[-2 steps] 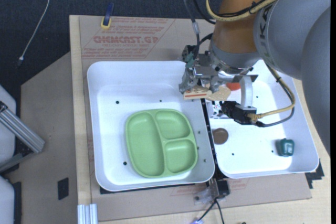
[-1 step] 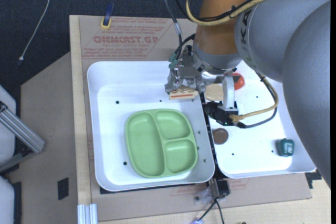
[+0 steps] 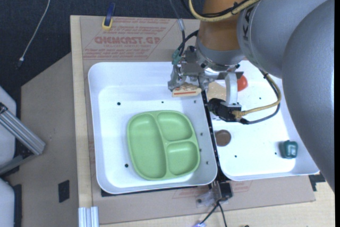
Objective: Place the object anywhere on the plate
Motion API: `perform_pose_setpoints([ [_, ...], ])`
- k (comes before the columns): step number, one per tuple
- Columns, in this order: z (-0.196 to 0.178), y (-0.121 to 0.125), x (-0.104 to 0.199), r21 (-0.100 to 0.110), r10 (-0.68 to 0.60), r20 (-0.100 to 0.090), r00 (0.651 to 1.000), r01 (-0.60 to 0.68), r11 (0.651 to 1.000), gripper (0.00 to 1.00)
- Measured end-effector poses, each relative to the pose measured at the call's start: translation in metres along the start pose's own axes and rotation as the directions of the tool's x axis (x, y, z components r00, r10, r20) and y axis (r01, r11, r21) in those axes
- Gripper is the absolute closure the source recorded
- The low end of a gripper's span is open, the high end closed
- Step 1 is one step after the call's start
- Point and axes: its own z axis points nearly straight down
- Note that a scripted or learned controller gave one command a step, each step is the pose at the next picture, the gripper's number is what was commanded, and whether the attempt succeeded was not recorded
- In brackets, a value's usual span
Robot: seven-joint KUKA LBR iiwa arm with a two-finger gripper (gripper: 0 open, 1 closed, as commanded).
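- Camera view: I reach in from the right, my grey arm and orange band taking up the upper right of the scene, and my gripper (image 3: pixel 186 84) hangs over the far right part of the left bin (image 3: pixel 101 114), close to the wall that it shares with the right bin (image 3: pixel 265 162).
- Between my fingers sits a small flat tan object (image 3: pixel 186 92) — a block with a pale top, held level just under my fingertips. My jaws stand narrow, closed against its sides.
- The object is above the bin floor, near the back right corner of the left bin, and well short of the plate.
- The green plate (image 3: pixel 162 144) lies in the near half of the left bin; it has three compartments — one long one on the left, two smaller ones on the right. Its far edge lies just below the held block in this slanted look, apart from it.
- In the right bin I see a brown round disc (image 3: pixel 222 138) near the dividing wall, a red-orange thing (image 3: pixel 241 82) partly hidden behind my wrist, and a small teal item (image 3: pixel 288 149) towards the right side.
- A black cable with a tan lead (image 3: pixel 249 111) loops from my wrist over the right bin.
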Motion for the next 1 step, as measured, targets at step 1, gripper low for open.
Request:
perform_pose_setpoints([
  [1, -0.0003, -0.0003, 0.0001, 0.0, -0.001, 0.0, 1.0, 0.001, 1.0, 0.0],
])
